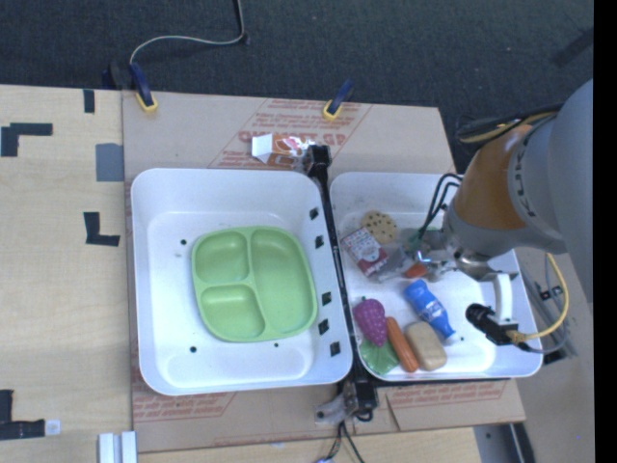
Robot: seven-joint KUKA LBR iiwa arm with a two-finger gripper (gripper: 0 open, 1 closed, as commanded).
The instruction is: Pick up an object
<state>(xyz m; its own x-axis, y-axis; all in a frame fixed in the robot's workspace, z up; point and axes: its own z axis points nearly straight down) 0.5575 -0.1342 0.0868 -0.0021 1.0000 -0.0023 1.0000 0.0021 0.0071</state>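
Reaching in: arm (525,177) from the right, orange band above the wrist, head low over the right bin (501,363).
Gripper (416,258): down among the clutter at the bin's middle; whether it is wide, narrow or holding anything, I cannot tell (its tip is lost in the mix of items).
Packet (363,247): red and white, just left of the gripper.
Cookie (380,225): round, behind the packet.
Bottle (428,309): blue, white cap, near the gripper on the front side.
Grapes (369,318): purple, front left of the bin.
Carrot (401,345): orange, beside the grapes.
Bread (426,344): tan, touching the carrot.
Left bin (159,287): holds a green tray (254,283) with three compartments.
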